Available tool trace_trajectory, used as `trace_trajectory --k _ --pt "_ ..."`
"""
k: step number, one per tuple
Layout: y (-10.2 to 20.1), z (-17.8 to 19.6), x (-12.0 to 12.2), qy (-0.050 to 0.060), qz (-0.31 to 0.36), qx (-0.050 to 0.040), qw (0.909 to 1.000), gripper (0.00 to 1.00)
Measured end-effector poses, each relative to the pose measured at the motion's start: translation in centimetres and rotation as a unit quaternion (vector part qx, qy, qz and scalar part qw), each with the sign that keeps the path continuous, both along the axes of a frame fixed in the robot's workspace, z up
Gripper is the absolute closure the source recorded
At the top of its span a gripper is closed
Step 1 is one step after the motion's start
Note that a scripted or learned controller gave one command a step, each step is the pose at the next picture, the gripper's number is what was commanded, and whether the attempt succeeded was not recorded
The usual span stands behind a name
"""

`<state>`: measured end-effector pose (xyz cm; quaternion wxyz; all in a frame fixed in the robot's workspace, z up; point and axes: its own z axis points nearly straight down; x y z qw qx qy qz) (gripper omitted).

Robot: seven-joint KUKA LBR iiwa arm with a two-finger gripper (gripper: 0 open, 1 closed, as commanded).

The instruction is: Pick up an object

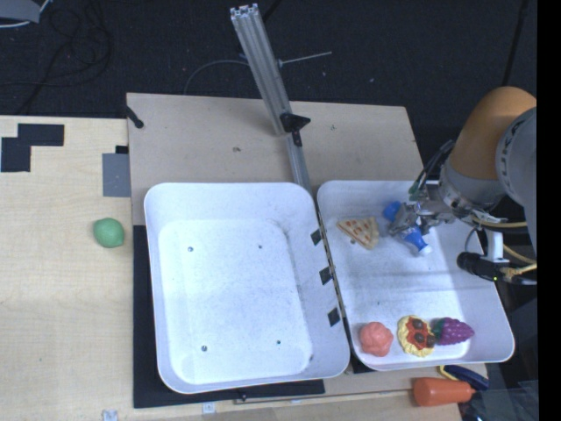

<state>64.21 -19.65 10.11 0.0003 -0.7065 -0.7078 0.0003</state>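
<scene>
My gripper (410, 223) hangs low over the upper part of the right bin (399, 298), under the grey wrist and orange band. A blue object (418, 241) lies right at the gripper, with another blue part (391, 210) showing on its left side; whether it is gripped is unclear. Just left of the gripper lies a tan waffle-like wedge (359, 231). Along the bin's front edge sit a pink ball (375, 338), a yellow and red toy (415, 334) and purple grapes (451, 330).
The left bin (228, 288) adjoins the right one, joined by black clips. A green ball (109, 232) lies on the bench at far left. An orange carrot-like toy (441, 391) rests outside the right bin's front edge. A slanted metal rail (267, 77) stands behind the bins.
</scene>
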Motion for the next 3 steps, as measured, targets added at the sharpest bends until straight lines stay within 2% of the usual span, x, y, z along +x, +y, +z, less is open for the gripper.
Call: trace_trajectory --k 2,3 --pt "0.2 8.6 0.4 -0.002 -0.001 -0.0003 1.0 1.0" --pt "0.5 13.9 -0.5 -0.002 -0.001 -0.0004 1.0 1.0"
